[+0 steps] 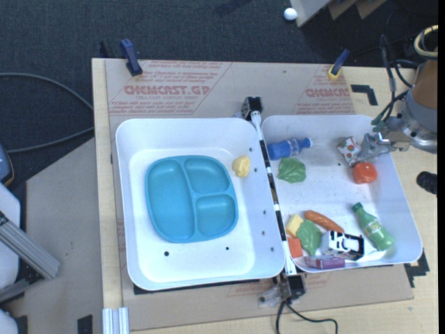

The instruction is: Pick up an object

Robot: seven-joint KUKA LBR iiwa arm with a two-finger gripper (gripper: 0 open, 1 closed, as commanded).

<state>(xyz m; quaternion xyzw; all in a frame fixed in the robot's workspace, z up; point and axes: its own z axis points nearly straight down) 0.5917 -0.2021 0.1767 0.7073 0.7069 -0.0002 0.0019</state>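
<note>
The arm reaches in from the right, its gripper (366, 147) low over the right bin (403, 207) (finger state unclear), just above a red tomato (364, 173); a green bottle (372, 228) lies nearby.

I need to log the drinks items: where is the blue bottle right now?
The blue bottle lies on its side in the right bin, at its upper-left corner beside the divider between the bins, just above the green leafy toy.

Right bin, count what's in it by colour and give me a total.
Green: 3, a bottle, a lump, a piece
Blue: 1, a bottle
Orange or red: 2, a carrot, a ball
Total: 6 clearly countable; the front-corner pile hides more.
</note>
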